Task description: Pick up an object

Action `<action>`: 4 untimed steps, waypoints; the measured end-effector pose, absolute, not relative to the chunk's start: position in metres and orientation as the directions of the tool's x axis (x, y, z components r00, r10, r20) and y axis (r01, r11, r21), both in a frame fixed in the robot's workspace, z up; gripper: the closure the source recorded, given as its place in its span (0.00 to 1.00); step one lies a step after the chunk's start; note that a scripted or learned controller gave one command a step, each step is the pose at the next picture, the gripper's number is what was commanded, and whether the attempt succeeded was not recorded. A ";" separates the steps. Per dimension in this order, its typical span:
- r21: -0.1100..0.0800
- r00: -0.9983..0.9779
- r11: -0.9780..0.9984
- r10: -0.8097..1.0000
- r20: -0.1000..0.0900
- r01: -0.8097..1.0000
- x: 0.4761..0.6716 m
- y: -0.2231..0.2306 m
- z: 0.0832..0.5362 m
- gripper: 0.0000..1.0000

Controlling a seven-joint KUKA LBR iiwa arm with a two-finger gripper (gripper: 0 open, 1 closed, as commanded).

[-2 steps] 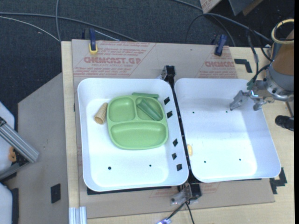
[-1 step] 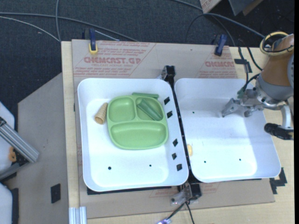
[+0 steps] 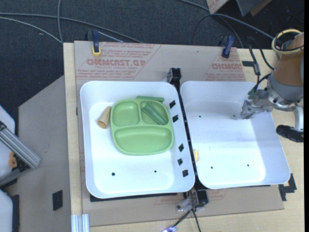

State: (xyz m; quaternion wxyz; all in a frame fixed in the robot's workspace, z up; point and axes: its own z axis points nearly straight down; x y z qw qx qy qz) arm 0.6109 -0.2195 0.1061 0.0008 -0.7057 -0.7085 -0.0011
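Observation:
A green divided plate [image 3: 142, 128] lies in the left bin [image 3: 96, 178]. A darker green oblong piece [image 3: 154, 113] rests in the plate's upper right compartment. A tan cone-shaped object [image 3: 103, 117] lies just left of the plate. My gripper [image 3: 247, 110] hangs over the upper right part of the right bin [image 3: 231, 175], far from the plate and the cone. Nothing shows between its fingertips.
A small yellow bit [image 3: 195, 154] sits at the divider between the bins. Blue clamps [image 3: 96, 47] [image 3: 227, 46] hold the board at the back. Cables run across the dark floor behind the bench. A metal rail [image 3: 17, 146] lies at the left.

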 end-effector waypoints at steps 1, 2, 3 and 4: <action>0.007 -0.001 0.001 1.000 -0.003 1.000 0.605 -0.218 0.168 1.00; 0.007 -0.001 0.001 1.000 -0.003 1.000 0.607 -0.219 0.223 1.00; 0.003 -0.001 0.001 1.000 -0.002 1.000 0.608 -0.219 0.221 1.00; -0.002 -0.004 0.004 1.000 0.003 1.000 0.589 -0.168 0.233 1.00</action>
